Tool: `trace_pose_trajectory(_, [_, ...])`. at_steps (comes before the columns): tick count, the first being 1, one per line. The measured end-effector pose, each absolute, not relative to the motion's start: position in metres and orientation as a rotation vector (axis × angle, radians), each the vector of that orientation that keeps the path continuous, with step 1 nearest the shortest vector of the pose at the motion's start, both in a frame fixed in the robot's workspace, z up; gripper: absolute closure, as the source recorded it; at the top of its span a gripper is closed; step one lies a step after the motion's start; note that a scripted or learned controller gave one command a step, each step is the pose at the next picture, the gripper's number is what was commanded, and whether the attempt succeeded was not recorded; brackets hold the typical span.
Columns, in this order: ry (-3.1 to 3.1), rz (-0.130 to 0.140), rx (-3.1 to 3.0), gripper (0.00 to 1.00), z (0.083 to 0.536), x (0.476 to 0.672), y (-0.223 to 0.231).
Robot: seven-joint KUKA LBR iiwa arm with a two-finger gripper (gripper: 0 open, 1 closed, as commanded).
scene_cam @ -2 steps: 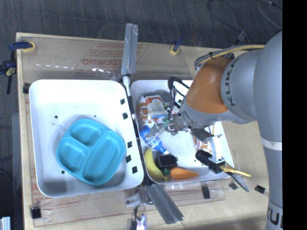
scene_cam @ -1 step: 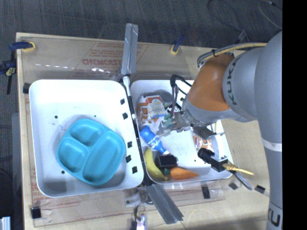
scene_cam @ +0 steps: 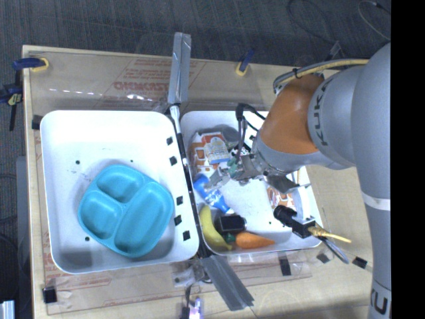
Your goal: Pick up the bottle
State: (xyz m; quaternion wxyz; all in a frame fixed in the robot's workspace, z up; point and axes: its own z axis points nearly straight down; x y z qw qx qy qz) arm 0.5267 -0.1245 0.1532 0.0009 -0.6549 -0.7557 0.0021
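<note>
Both bins [scene_cam: 60, 198] are white. A turquoise divided plate [scene_cam: 126, 209] lies in the left one. In the right bin [scene_cam: 212, 119], the bottle [scene_cam: 211, 193] is clear with a blue cap and blue label, the banana [scene_cam: 210, 228] is yellow, the carrot [scene_cam: 252, 240] is orange, and a packet [scene_cam: 211, 150] is orange and white. The arm [scene_cam: 345, 118] is grey with an orange band [scene_cam: 291, 119].

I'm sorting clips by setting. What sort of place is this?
Probably a robotics lab bench set up for grasping trials: an industrial arm over two white bins, clamps on the board's edge, and mixed test items like a bottle and a blue tray.
</note>
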Motion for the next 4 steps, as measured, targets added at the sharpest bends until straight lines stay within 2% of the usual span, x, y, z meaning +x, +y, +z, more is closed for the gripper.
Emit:
trace_pose_trajectory(1, [-2.38, 0.009, -2.049, 1.0, 0.163, 0.528, -0.125])
trace_pose_trajectory(2, [-2.38, 0.009, -2.049, 0.0, 0.163, 0.528, -0.124])
trace_pose_trajectory(3, [-2.002, 0.006, -2.43, 0.0, 0.092, 0.507, -0.116])
trace_pose_trajectory(4, [-2.005, 0.006, -2.418, 1.0, 0.101, 0.507, -0.114])
